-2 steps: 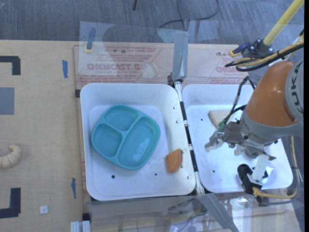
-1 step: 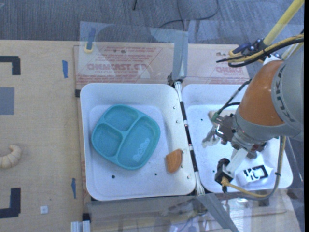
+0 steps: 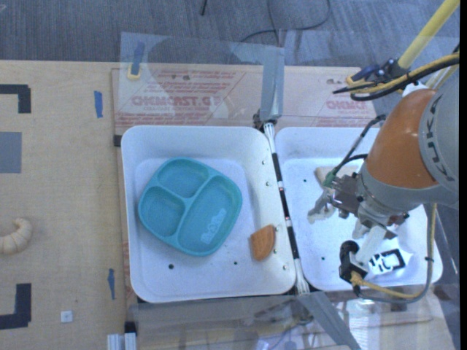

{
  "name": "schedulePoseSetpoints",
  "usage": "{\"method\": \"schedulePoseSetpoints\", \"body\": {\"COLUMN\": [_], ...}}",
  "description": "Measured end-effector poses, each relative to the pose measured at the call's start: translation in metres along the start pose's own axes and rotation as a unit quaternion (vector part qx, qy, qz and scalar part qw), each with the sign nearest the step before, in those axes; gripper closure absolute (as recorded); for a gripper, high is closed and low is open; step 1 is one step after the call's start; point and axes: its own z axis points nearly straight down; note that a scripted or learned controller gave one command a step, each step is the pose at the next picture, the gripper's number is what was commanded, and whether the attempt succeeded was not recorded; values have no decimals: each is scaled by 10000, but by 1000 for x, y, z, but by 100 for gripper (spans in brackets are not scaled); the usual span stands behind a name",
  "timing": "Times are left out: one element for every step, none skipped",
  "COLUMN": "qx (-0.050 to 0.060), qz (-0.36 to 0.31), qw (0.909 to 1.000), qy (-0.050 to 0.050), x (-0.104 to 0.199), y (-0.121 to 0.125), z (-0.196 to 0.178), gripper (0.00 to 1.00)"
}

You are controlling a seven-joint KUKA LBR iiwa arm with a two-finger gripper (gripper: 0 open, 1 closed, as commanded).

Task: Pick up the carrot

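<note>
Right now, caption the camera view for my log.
Arm's claw over the right bin; carrot in the left bin beside the teal divided plate.

Grey carpet floor (image 3: 87,13) behind, black cable (image 3: 298,2) looping, tan wooden bench (image 3: 58,181)

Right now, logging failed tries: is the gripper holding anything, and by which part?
Cannot be told: the gripper hangs over the right bin. The carrot lies unheld in the left bin.
</note>
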Motion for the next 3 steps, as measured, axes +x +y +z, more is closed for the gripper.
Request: {"method": "schedulePoseSetpoints", "body": {"qx": [8, 0, 6], "qz": [-1470, 283, 671], "qw": [9891, 9996, 9977], "qy": [6, 1, -2], "x": [11, 20, -9], "y": [-5, -9, 3], "z": [4, 4, 1], "gripper": [0, 0, 0]}}
